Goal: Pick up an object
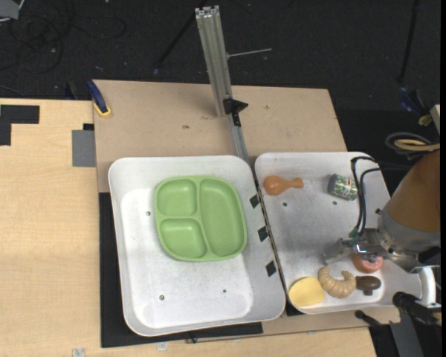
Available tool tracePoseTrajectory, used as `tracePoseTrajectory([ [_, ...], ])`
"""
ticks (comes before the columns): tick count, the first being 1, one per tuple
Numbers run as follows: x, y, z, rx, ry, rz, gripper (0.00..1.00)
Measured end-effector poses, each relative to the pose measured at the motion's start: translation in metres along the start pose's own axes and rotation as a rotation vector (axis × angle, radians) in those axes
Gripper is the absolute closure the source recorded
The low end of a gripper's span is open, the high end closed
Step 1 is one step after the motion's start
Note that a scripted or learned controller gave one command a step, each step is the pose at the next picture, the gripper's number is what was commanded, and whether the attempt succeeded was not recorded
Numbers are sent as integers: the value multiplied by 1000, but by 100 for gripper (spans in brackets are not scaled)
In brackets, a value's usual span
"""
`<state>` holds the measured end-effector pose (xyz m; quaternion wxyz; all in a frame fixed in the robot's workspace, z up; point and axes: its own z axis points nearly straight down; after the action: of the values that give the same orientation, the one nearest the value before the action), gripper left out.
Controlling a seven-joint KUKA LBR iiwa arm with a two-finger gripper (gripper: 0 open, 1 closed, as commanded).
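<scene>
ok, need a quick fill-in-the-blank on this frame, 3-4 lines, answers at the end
1. The green divided plate lies in the ____ bin as the camera sees it.
2. The plate has ____ compartments.
3. The orange drumstick toy lies near the right bin's ____ edge.
4. The yellow round piece sits just left of the tan ____.

Answers: left; three; far; croissant
</scene>
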<state>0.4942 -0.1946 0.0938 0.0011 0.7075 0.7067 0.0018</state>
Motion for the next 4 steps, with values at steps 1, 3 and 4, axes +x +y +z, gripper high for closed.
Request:
tracePoseTrajectory([
  [1, -9, 2, -13, -17, -21, 8, 100],
  [3, -13, -1, -112, 1, -2, -3, 100],
  [4, -4, -2, -169, 0, -2, -4, 100],
])
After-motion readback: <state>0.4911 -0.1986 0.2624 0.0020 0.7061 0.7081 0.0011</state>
